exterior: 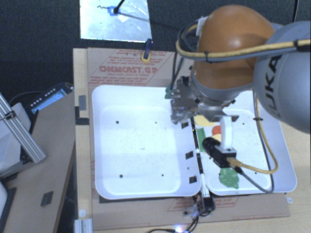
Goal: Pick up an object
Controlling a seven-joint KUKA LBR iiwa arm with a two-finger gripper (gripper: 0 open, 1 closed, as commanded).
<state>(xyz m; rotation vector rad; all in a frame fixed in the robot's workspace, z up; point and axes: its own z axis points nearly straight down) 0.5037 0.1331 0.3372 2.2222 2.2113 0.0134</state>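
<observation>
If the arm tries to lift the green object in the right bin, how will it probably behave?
The green object looks small and irregular, so it is probably light. Its lumpy outline suggests it will not roll easily. It lies close to the right bin's front rim, so a push may jam it there.

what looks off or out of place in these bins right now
Nothing looks spilled or broken. All the loose items I can see, a green object and yellow and orange pieces, crowd the right bin under the arm. The left bin shows bare white floor with small dark dots.
</observation>
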